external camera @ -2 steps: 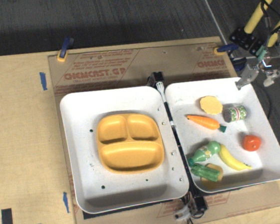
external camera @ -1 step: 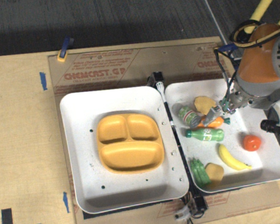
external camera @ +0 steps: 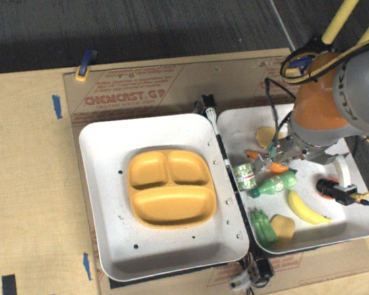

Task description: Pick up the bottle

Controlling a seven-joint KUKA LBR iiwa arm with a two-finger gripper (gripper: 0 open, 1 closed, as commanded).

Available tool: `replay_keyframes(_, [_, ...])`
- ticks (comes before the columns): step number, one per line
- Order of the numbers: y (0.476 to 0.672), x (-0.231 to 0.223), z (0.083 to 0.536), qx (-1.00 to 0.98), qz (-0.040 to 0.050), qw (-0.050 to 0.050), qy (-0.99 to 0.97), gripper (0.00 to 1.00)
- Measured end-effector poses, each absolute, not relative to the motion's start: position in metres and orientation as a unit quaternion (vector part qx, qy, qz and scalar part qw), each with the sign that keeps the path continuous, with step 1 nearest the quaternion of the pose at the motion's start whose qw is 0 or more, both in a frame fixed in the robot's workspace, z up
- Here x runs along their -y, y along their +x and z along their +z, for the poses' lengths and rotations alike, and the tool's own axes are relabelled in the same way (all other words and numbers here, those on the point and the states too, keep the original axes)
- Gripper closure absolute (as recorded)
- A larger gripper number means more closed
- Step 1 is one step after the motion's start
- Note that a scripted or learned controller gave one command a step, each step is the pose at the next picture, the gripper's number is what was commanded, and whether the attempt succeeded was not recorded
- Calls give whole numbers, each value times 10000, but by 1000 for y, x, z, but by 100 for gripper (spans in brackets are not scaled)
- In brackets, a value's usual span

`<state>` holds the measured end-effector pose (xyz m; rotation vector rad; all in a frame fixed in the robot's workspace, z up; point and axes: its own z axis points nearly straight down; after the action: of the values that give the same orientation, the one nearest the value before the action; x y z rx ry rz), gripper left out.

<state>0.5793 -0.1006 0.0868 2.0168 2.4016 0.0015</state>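
A green bottle [external camera: 278, 183] lies on its side near the middle of the right bin [external camera: 362, 226], its pale cap end pointing left. My gripper [external camera: 270, 161] hangs just above and behind it, reaching in from the right under the orange band of the arm. A small orange piece [external camera: 277, 167] shows right at the gripper's tip. Nothing is visibly lifted off the bin floor.
In the right bin, a small green-and-white can [external camera: 244, 176] lies left of the bottle. A banana [external camera: 306, 208], a tan lump [external camera: 285, 226] and a green leafy toy [external camera: 263, 227] lie at the front, a yellow piece [external camera: 266, 134] at the back. The left bin [external camera: 103, 186] holds a yellow divided plate [external camera: 171, 185].
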Motion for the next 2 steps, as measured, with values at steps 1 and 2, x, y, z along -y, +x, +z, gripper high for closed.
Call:
replay_keyframes(1, [509, 113, 87, -7452, 7, 19, 6668, 0])
replay_keyframes(2, [568, 41, 185, -7224, 5, 1, 6915, 0])
